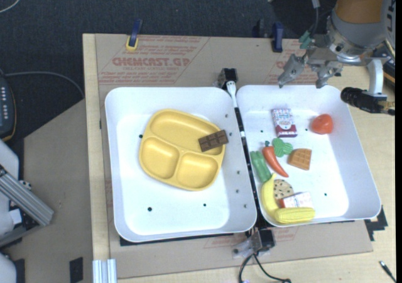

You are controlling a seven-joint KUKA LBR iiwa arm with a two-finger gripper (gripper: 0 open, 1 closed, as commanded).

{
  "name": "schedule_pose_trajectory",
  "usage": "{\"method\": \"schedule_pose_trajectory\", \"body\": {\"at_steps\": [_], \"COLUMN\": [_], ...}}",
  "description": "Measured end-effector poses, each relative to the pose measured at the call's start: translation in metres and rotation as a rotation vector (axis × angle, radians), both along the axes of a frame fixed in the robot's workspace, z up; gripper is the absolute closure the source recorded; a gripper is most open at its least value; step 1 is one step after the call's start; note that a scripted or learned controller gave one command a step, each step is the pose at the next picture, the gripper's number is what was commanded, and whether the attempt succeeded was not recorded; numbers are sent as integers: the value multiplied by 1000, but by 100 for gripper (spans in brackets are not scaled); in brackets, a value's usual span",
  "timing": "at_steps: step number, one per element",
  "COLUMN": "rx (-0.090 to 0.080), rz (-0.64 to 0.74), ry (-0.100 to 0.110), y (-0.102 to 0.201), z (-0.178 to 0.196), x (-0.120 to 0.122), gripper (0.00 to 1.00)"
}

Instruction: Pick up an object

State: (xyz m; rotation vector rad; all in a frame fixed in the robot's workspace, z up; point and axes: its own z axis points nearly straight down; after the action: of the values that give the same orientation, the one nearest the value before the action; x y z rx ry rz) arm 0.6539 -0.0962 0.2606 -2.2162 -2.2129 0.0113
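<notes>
Far left of the gripper [309, 74] and lower, a yellow divided plate [180, 149] carries a chocolate bar [213, 141] in the left bin [119, 168]. Directly below the gripper, well apart, lies a red-and-white packet [284, 122]; to its right a tomato [321, 124]. The gripper hangs open and empty, so I would descend straight, centred on the packet. The cardboard [151, 58] behind reads "CHEMCAST".
</notes>
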Motion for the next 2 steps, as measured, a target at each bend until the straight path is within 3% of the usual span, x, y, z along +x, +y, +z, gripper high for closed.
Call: {"method": "schedule_pose_trajectory", "body": {"at_steps": [1,2], "rx": [-1,-1], "rz": [2,3], "ry": [-12,-5], "y": [0,10], "z": [7,-50], "x": [2,4], "gripper": [0,0]}}
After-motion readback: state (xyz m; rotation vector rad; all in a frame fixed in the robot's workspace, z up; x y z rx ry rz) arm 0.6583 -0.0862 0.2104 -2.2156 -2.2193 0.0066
